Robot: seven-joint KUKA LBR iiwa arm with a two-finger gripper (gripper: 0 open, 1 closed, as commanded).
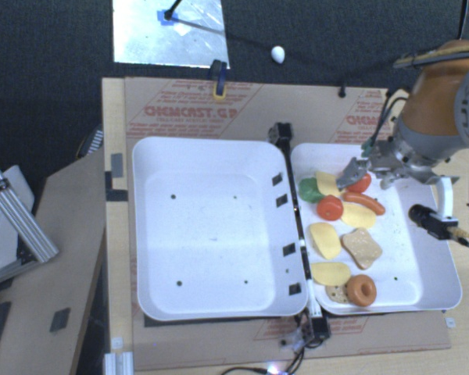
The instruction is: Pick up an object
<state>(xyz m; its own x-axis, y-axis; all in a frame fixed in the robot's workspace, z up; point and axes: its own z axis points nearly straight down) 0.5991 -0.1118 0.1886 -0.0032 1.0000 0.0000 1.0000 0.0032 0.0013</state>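
The right bin (434, 276) holds several toy foods: a green piece (309, 189), a pale yellow piece (327, 182), a red tomato (330, 207), a sausage (364, 202), a yellow piece (359, 217), another yellow slab (324, 240), a bread slice (362, 248), a yellow oval (330, 273), a cookie (337, 293) and a brown doughnut (362, 290). My gripper (350, 177) hangs low over the bin's far part, right above a red piece (361, 183) and beside the pale yellow one. Nothing is visibly held.
The left bin (152, 233) lies beside the right one, with a black divider (293, 209) and clips between them. A black fitting (428, 221) juts over the right bin's right side. Cardboard (180, 104) underlies both bins.
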